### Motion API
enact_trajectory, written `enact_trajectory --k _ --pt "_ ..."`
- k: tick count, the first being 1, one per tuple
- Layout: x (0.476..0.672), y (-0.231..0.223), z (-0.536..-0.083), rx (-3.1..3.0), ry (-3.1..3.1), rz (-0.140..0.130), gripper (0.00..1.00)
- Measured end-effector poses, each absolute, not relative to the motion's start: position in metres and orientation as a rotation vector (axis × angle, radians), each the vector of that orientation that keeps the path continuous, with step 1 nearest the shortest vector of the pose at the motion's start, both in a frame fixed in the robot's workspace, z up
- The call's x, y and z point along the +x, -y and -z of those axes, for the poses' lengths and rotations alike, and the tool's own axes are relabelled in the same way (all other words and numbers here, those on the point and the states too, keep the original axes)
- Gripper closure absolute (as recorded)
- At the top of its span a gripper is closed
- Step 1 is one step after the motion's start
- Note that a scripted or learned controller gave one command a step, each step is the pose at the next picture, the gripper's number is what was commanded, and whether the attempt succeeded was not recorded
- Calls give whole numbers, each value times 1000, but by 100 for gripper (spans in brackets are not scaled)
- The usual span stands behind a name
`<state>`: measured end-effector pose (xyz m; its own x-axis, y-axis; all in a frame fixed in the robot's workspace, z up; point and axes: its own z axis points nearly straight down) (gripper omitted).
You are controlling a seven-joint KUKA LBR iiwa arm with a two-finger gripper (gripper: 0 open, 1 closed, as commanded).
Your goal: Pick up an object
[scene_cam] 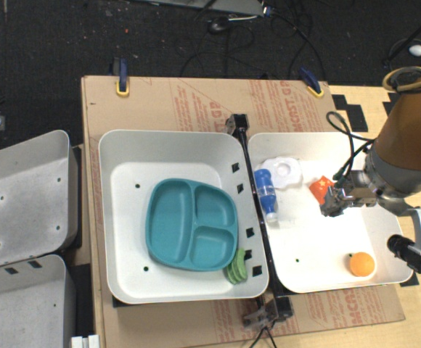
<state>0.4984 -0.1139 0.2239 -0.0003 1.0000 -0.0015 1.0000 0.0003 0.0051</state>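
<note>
The arm w/ its orange band comes in from the right and hangs over the right bin; the claw is low over the bin floor, just right of a small orange-red object and touching or nearly touching it, can't tell which. Claw state: can't tell, the dark tip is too small and blurred to read, and nothing can be seen held in it. In the same bin, a blue bottle lies along the left wall, near the divider btwn the bins, w/ a white lidded piece just beside its upper end. An orange ball sits near the bin's lower right corner, well apart from the claw. The left bin holds a teal compartment plate lying flat around the middle, three sections showing, and a green item tucked at the plate's lower right edge, against the bin wall. Both bins rest on a brown cardboard sheet covering the worktop, w/ two clamps at its far edge. Cables trail across the dark floor beyond.
</note>
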Motion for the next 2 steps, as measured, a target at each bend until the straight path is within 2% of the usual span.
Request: enact_trajectory --k 1,2 --pt "500 114 -277 2214 -2220 -5 100" --pt "520 72 -266 2214 -2227 0 100"
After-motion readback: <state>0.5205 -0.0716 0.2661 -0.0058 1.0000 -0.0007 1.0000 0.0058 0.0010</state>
